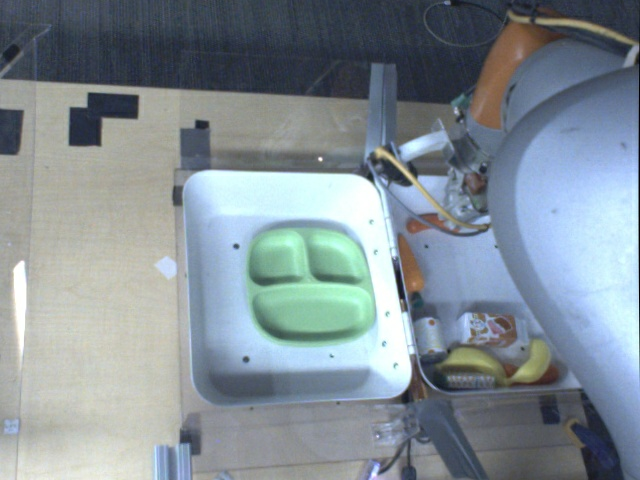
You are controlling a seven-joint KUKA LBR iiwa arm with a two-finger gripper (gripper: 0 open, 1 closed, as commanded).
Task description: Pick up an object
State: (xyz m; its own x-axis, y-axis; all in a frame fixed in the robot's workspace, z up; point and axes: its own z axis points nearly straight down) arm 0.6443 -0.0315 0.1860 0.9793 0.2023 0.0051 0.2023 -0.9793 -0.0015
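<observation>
At the near edge of the right bin [470,268] several items crowd together, half hidden by the large grey arm [580,228] that covers most of that bin. A banana [535,363] lies there with its long axis running left to right, its right end curving up and away; its lower edge meets the bin wall. Just left of it sits a yellow brush-like object [470,364], too blurred to name surely. Behind these lies a small white carton [490,328] with a red and orange printed label; the writing on it is too small to read. At its left stands a small can [429,335], its label likewise unreadable.

Farther back, an orange carrot [410,266] lies against the bin's left wall, its long axis running near to far. A second orange piece [425,223] shows beyond it, partly covered by cables.

In the left bin [200,298] a green divided tray [310,283] rests flat near the middle, two small compartments on the far side, one wide one nearer.

At the far right the gripper [462,190] hangs over the right bin's far end; whether it is open or closed, and whether it holds anything, cannot be told.
</observation>
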